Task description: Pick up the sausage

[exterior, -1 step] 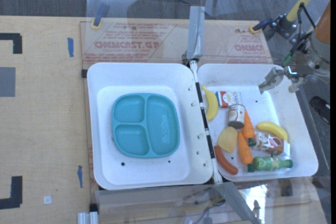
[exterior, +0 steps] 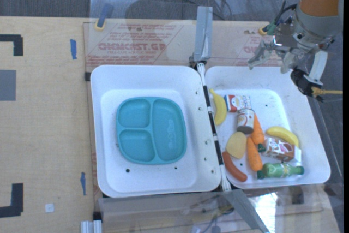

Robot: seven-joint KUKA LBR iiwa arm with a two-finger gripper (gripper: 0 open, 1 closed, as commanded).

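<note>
You see the gripper (exterior: 271, 57) above the right bin's (exterior: 313, 117) far edge, jaws spread wide, well apart from the sausage (exterior: 234, 167).

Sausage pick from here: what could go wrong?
1. The sausage lies against the right bin's left wall at the near corner, so a finger may hit the wall.
2. A potato chip and a carrot sit close beside it; the gripper could knock or grab those instead.
3. The gripper is up at the bin's far rim, so it must cross the whole cluttered bin.
</note>
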